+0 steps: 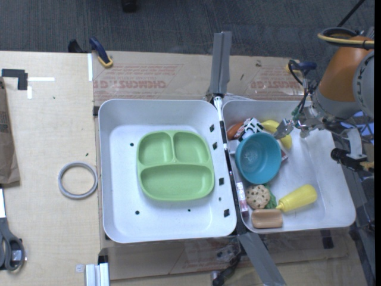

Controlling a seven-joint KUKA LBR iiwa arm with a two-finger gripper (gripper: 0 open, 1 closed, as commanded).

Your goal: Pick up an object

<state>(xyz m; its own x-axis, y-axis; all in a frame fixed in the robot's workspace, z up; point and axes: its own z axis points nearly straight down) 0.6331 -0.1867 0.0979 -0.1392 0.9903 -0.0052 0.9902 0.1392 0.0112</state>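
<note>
The right bin (333, 213) holds a blue bowl (258, 157), a yellow squeeze bottle (296, 198), a cookie (258, 196), a brown sausage-like piece (267, 219), a black-and-white toy (252, 127) and a yellow piece (277, 130). My gripper (296, 128) hangs over the bin's far part, just right of the yellow piece and above the bowl's far right rim. It stands open with nothing between its fingers. The orange-banded wrist (342, 70) rises behind it.
The left bin (113, 159) carries a green divided plate (175, 165). A grey ring (78, 179) lies on the bench to the left, with scissors (11, 249) near the front left corner. A metal divider (220, 64) stands between the bins at the back.
</note>
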